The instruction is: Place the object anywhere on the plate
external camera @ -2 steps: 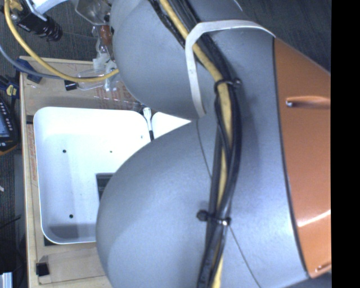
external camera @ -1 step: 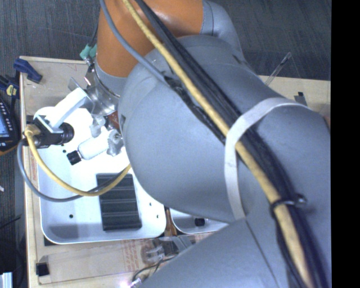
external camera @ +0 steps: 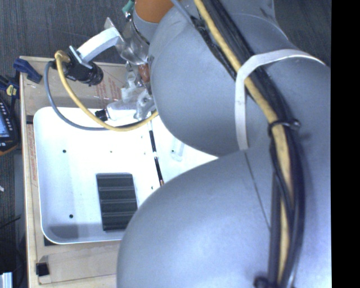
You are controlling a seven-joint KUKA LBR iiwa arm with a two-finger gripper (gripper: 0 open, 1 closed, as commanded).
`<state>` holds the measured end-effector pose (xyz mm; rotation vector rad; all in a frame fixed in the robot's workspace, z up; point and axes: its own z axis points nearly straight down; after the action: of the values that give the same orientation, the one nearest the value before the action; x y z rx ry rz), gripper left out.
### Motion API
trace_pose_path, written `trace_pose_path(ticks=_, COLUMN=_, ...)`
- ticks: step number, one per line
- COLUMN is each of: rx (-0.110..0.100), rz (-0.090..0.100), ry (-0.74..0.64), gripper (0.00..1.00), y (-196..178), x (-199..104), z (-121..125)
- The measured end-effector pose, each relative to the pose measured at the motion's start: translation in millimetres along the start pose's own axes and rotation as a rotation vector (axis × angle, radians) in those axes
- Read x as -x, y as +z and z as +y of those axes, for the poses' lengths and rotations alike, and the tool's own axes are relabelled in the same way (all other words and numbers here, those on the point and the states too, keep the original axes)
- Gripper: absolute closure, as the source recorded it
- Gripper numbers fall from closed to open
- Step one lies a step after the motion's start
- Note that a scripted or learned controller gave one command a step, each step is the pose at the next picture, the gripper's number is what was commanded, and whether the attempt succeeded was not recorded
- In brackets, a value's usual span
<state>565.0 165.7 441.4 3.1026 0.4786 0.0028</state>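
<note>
Mostly crossing the right and lower part of the camera view: a bulky grey robot arm, wrapped by a white strap and trailed by dark and yellow cabling, with an orange band at the very top. Just below that band, a metallic two-finger gripper, hanging over the far edge of the left shallow white plastic bin. Too cluttered and half hidden by the arm to tell whether clenched or released, and nothing visibly grasped. Looped around it, a yellow hose running out over the bin's far left corner. Lying flat on the left bin's floor toward its near wall, well apart from the gripper: a dark ribbed rectangular block. Peeking out beside the arm, a strip of the right white bin. Underneath both, a pale wooden worktop
</note>
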Motion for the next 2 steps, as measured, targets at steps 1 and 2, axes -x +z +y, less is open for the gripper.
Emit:
trace_pose_path(ticks=1, rx=-0.001, rz=-0.002, ry=-0.136, gripper=1.00, y=-0.3, x=72.6, z=-67.3)
trace_pose_path(ticks=2, rx=-0.005, rz=-0.007, ry=-0.452, gripper=1.00, y=1.3, x=42.3, z=-22.1)
